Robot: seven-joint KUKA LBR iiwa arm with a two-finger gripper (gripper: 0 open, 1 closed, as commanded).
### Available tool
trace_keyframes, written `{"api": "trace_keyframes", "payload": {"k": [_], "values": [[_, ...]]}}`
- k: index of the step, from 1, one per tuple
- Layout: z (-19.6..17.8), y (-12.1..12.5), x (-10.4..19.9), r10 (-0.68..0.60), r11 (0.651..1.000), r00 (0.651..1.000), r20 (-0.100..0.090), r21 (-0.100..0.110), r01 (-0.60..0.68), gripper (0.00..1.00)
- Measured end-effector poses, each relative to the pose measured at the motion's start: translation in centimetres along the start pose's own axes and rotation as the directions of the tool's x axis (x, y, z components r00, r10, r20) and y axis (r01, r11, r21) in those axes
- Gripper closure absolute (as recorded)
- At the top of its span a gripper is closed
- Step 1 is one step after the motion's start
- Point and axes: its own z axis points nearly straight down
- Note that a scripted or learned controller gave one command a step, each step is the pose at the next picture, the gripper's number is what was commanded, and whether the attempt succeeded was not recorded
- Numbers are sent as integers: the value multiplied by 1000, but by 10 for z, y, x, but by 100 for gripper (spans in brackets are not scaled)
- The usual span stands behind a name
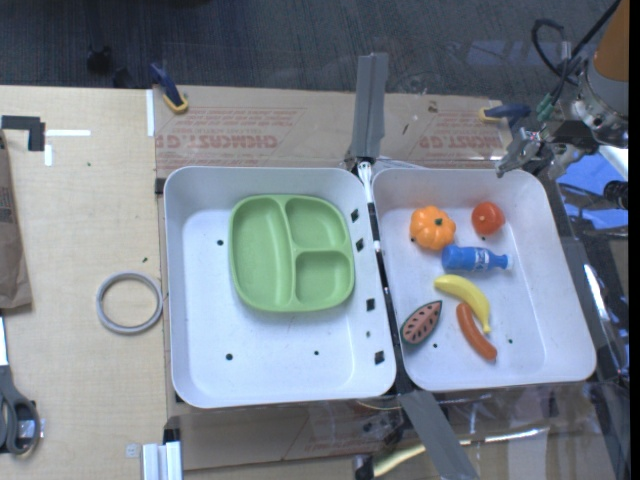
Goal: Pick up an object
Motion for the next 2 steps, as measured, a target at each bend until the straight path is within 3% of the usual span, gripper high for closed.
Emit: {"api": "trace_keyframes", "payload": {"k": [1, 2], "values": [[153, -45, 21, 42, 999, 999, 0, 0, -42, 0], [157, 5, 86, 425, 905, 905, 0, 0, -425, 0]]}}
